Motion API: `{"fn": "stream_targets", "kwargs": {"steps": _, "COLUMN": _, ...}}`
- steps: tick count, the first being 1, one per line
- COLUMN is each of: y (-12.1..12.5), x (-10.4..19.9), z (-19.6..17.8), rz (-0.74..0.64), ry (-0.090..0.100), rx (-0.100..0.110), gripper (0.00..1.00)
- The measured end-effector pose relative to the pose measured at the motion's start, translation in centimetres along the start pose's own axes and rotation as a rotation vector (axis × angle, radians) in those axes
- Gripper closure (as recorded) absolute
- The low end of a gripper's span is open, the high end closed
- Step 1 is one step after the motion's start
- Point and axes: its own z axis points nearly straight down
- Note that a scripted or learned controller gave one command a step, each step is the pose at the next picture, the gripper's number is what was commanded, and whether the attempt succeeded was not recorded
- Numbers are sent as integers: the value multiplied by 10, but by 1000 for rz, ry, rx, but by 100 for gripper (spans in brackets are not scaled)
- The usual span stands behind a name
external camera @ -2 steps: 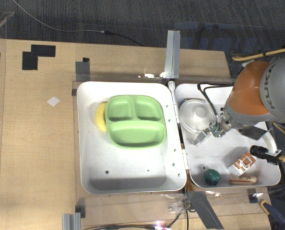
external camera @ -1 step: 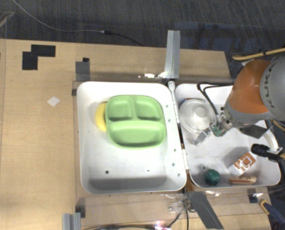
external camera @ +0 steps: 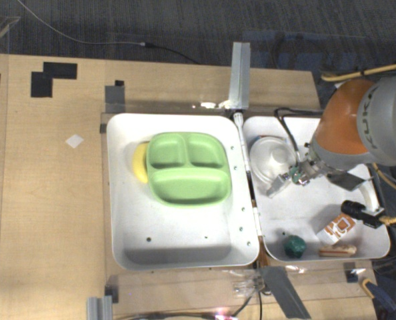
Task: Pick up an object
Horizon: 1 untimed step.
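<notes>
left bin (external camera: 128, 199): green tray (external camera: 187, 168) | right bin (external camera: 305, 212): clear cup (external camera: 270, 157), green ball (external camera: 294, 246) | claw (external camera: 286, 177): grip unclear

A wooden table (external camera: 45, 199) carries two white bins, the left bin (external camera: 178, 235) and the right bin (external camera: 305, 209), touching along a shared edge. Black tape patches (external camera: 51, 79) mark the table's far left, a thin cable (external camera: 85, 40) trails across the dark floor (external camera: 185, 12) beyond, and a grey metal post (external camera: 239, 75) stands behind the bins.
</notes>
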Motion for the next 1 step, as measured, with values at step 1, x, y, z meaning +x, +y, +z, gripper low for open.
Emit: {"fn": "stream_targets", "kwargs": {"steps": 1, "y": -1, "x": 0, "z": 0, "rz": -37, "ry": -4, "rx": -3, "gripper": 0}}
